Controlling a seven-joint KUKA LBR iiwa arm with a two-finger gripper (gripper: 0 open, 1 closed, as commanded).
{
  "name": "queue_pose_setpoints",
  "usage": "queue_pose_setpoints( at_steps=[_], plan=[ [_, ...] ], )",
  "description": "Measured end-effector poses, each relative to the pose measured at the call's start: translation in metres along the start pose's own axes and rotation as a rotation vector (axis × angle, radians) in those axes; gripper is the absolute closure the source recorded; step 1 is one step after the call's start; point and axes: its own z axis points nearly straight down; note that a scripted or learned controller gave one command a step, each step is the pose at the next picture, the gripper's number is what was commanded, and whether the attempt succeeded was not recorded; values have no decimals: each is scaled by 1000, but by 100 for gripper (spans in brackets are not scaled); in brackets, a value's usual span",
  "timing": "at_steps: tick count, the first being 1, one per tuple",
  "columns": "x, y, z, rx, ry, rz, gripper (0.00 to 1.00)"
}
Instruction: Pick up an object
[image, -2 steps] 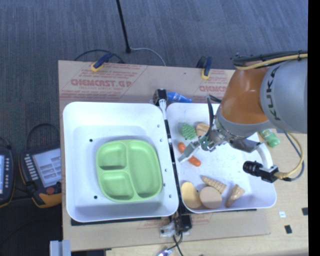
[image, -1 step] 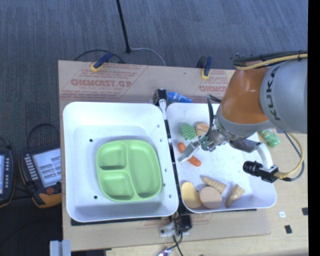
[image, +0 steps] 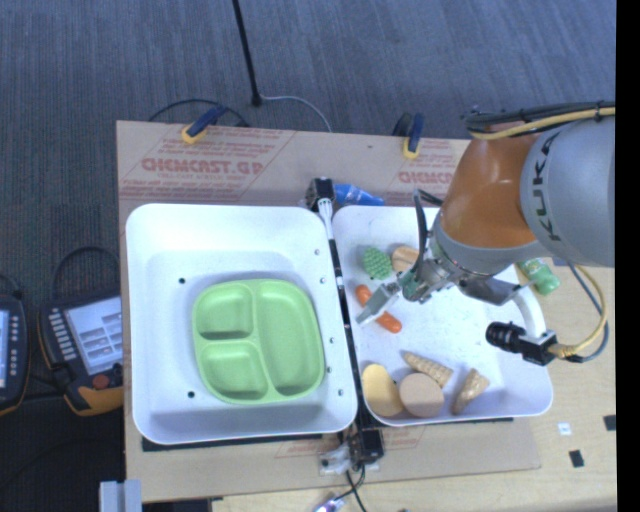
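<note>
My gripper (image: 378, 303) hangs low over the left part of the right bin (image: 500, 410), at the end of the grey arm with its orange band (image: 485, 195). Two small orange pieces lie close to it: one (image: 363, 295) just left of the tip, the other (image: 390, 323) just below it. A green ridged toy (image: 376, 262) and a tan piece (image: 404, 257) sit right behind the gripper. The arm's wrist hides the middle of the bin.
Along the right bin's front lie a yellow round piece (image: 375, 383), a tan round piece (image: 421, 395) and two cone-shaped toys (image: 428, 367) (image: 470, 386). A green item (image: 541, 276) sits at the right rim. The left bin (image: 160, 250) holds a green divided tray (image: 258, 338).
</note>
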Motion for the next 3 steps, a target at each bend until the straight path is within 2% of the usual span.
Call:
queue_pose_setpoints(
  at_steps=[3],
  plan=[
    [0,0,0,0,0,0,0]
  ],
)
